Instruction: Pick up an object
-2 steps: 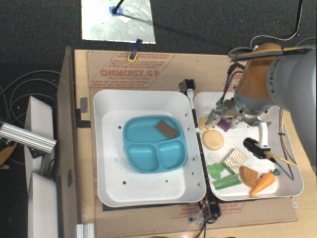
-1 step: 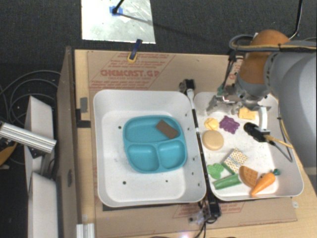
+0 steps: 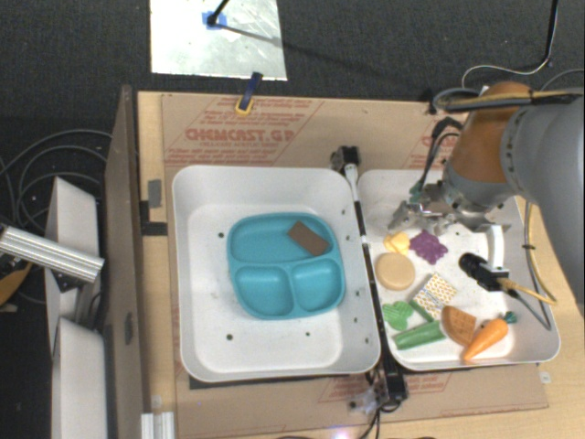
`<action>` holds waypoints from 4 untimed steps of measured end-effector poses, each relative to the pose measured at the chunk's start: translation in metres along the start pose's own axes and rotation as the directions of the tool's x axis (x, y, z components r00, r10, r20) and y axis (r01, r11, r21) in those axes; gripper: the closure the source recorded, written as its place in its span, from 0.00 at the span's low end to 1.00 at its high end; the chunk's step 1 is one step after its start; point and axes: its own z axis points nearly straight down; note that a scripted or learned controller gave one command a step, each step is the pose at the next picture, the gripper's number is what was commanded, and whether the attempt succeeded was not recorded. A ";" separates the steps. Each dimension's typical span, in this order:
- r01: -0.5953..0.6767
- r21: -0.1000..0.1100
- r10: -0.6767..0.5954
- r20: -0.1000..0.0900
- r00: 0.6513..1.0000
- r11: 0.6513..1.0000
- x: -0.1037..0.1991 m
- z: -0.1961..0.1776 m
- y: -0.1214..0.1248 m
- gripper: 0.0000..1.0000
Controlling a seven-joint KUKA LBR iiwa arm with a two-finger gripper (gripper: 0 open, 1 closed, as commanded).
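The arm reaches in from the right over the right bin (image 3: 539,341), its gripper (image 3: 422,210) low near the bin's upper left corner. Finger state cannot be determined; the metal parts blur together. Just below the gripper lie a purple toy (image 3: 428,246), a small yellow piece (image 3: 397,242) and a tan round disc (image 3: 396,271), none visibly gripped. An orange carrot (image 3: 487,337) sits further down. The left bin (image 3: 206,337) holds a blue divided tray (image 3: 274,286) bearing a brown block (image 3: 309,238) in its upper compartment.
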 end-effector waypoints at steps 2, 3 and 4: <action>-0.003 -0.003 0.003 0.001 1.000 1.000 -0.026 -0.001 -0.073 0.00; -0.002 0.002 0.002 0.001 1.000 1.000 -0.052 0.001 -0.103 0.00; 0.004 -0.019 -0.004 0.010 1.000 1.000 -0.097 -0.143 -0.038 0.00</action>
